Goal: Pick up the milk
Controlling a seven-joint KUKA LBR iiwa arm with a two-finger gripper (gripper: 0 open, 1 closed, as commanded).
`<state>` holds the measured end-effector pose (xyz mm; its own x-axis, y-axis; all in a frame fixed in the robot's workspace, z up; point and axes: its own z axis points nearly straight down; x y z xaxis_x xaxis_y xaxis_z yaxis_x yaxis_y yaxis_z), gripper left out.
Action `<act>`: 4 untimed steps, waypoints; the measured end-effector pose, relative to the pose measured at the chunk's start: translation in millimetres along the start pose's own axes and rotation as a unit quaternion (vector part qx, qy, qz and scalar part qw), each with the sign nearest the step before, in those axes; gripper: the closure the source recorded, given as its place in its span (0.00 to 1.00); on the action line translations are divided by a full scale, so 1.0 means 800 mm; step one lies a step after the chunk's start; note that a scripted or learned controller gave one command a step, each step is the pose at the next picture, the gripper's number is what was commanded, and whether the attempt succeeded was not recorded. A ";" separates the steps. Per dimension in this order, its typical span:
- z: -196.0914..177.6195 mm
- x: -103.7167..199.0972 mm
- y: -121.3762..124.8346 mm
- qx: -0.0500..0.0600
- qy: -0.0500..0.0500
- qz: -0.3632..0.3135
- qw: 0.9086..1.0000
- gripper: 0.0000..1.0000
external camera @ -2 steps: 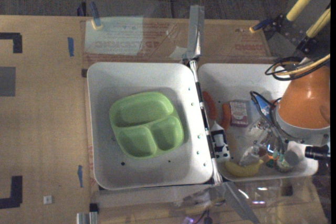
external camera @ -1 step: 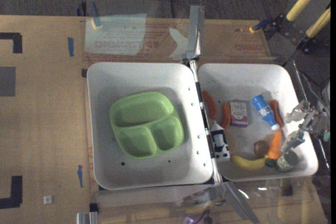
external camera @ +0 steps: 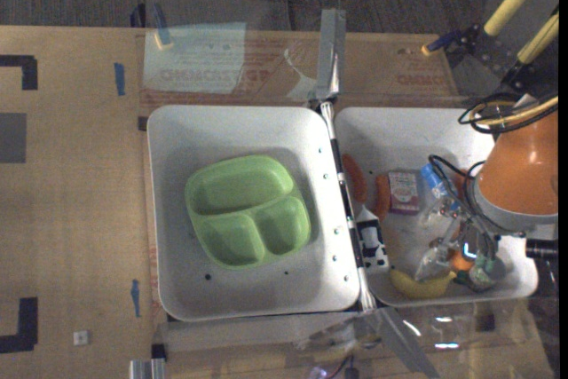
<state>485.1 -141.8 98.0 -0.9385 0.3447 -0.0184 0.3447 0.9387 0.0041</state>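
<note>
Lying against the right bin's [external camera: 373,124] left wall, one milk carton [external camera: 371,241], long axis front-to-back; one banana [external camera: 420,283]; end effector [external camera: 457,246] state indeterminable.

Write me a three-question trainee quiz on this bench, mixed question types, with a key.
1. True or false: the green divided tray lies in the right bin.
2. Which item lies nearest the near edge of the right bin? A) the banana B) the green divided tray C) the small red-labelled packet
3. Fill in: the milk carton, white with black patches, lies against the right bin's ______ wall, beside the divider.

Key
1. False; it lies in the left bin.
2. A.
3. Left. The gripper is over the clutter further right, apart from the carton.
</note>
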 end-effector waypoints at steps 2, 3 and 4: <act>-0.175 -0.009 0.014 0.000 0.007 -0.165 0.986 0.00; -0.073 -0.025 0.073 -0.001 0.007 -0.204 0.979 0.00; -0.174 -0.044 -0.066 -0.001 0.006 -0.308 0.951 0.00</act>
